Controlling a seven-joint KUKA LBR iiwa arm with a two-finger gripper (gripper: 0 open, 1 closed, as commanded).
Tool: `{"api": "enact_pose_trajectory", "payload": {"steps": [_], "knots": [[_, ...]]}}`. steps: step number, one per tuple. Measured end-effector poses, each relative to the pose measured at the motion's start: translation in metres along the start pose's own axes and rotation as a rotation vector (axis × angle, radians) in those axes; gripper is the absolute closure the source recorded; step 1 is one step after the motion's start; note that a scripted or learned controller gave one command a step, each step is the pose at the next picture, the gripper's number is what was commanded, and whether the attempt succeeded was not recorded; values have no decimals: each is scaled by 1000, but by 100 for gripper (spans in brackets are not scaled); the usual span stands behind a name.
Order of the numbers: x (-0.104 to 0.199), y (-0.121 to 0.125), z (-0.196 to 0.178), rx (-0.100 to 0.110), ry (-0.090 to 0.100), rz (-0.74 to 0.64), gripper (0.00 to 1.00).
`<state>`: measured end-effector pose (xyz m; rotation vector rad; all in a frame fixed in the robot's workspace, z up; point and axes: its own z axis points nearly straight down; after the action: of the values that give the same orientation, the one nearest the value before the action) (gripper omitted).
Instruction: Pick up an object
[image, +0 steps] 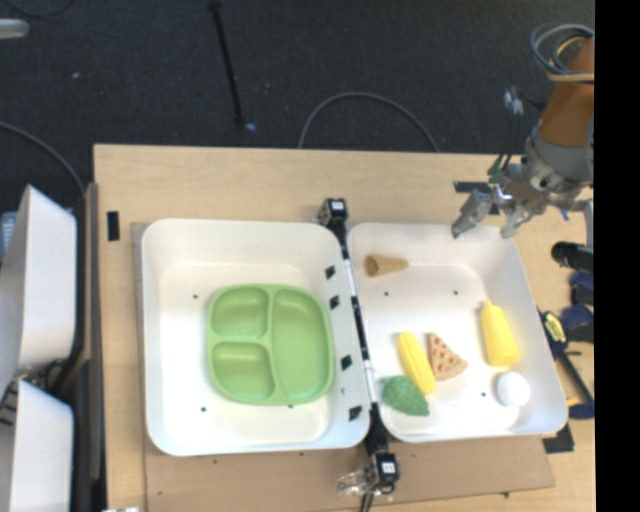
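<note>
Your gripper hangs above the right bin's far corner, fingers spread and holding nothing. The candidates lie below: cone nearest (alone, so easiest to reach), while corn, pizza slice and leafy piece crowd together.
</note>
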<state>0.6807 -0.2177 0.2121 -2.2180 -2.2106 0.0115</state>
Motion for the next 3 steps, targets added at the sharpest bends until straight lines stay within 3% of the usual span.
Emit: {"api": "enact_pose_trajectory", "payload": {"steps": [1, 3], "knots": [[1, 3, -11, -14, -4, -4, 0], [-9, -1, 110, -5, 3, -2, 0]]}}
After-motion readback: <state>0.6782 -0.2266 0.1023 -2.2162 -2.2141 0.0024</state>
